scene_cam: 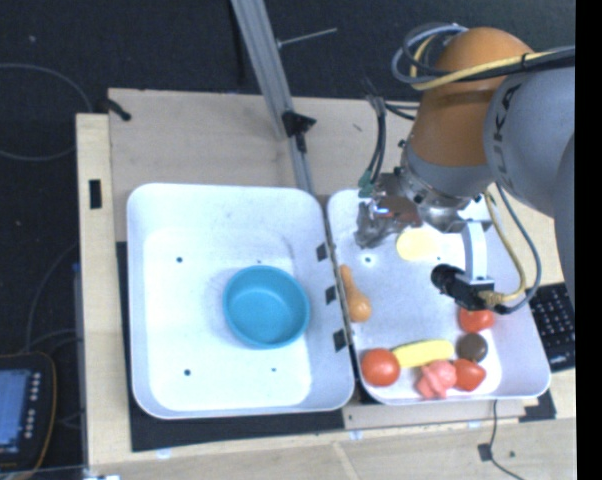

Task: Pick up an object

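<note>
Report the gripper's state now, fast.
Gripper: over the right bin, near its upper left corner; open or closed cannot be told, and nothing is seen held.

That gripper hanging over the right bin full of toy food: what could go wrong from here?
The gripper sits by the bin's left wall, so it could bump it.

The tomato, banana and pink piece crowd one corner; a grab might catch two or push them around.

The carrot lies against the wall, leaving fingers little room.
</note>
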`<state>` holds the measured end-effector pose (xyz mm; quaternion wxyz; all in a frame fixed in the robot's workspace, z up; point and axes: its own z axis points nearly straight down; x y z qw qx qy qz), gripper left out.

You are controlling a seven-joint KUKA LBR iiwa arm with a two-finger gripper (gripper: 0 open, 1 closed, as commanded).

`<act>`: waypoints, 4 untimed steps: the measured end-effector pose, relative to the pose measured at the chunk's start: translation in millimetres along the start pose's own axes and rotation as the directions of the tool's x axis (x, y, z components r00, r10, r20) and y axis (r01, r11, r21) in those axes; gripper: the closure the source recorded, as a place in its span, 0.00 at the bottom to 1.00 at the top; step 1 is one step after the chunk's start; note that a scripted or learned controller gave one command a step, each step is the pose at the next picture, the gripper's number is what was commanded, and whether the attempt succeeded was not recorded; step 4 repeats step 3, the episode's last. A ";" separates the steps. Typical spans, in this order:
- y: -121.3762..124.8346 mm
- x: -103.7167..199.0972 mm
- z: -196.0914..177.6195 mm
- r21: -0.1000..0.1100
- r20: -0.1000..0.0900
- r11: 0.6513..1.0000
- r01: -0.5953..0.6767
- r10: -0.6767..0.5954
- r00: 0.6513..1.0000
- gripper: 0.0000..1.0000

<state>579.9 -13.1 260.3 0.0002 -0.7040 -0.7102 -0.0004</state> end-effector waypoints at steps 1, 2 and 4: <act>22.3 48.3 -1.8 0.000 -0.001 1.000 0.000 0.000 1.000 1.00; 35.8 94.4 14.6 0.000 0.002 1.000 -0.001 0.001 1.000 1.00; 35.2 91.3 13.1 0.000 0.002 1.000 -0.004 0.004 1.000 0.00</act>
